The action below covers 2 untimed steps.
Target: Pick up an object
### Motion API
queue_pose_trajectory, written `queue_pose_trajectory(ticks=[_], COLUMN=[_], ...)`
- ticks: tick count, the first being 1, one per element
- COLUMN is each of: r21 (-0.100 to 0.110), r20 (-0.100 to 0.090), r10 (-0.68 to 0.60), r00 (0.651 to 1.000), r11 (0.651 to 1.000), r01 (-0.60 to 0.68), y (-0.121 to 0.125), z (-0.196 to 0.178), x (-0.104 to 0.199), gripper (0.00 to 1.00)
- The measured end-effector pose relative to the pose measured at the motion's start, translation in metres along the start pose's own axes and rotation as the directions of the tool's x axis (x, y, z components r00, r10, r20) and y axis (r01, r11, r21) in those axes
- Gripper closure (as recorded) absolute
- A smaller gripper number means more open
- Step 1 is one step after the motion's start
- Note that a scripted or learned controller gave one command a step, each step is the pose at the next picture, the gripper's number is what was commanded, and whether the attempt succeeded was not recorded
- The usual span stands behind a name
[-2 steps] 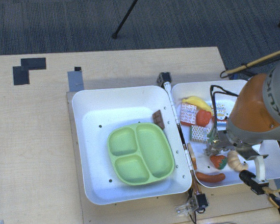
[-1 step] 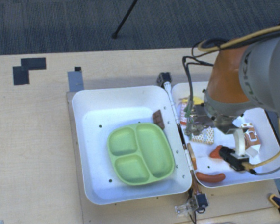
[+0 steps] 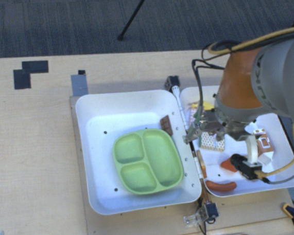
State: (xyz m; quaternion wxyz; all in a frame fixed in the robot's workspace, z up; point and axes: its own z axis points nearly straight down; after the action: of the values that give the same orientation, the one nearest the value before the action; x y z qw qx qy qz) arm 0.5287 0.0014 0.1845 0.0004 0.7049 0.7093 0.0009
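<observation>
On the worktop (image 3: 33,166), the left bin (image 3: 95,145) holds a green divided plate (image 3: 147,161) near its centre, with a small brown piece (image 3: 165,122) at the plate's one o'clock. The right bin (image 3: 287,181) carries a patterned packet (image 3: 211,142), an orange-red piece (image 3: 228,165) at its five o'clock, and a red sausage-shaped item (image 3: 221,186) at six o'clock. The claw (image 3: 203,124) hangs over that bin's left side, above the packet; its grip cannot be told.
</observation>
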Motion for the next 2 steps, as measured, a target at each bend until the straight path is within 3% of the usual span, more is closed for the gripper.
queue_pose_trajectory(ticks=[1, 2], r21=[0.0, -0.005], r20=[0.001, 0.001], r10=[0.003, 0.004], r00=[1.0, 1.0], r11=[1.0, 1.0], r01=[-0.003, -0.004], y=[-0.013, -0.018], z=[0.0, 0.098], x=[-0.083, -0.093], gripper=[0.0, 0.0])
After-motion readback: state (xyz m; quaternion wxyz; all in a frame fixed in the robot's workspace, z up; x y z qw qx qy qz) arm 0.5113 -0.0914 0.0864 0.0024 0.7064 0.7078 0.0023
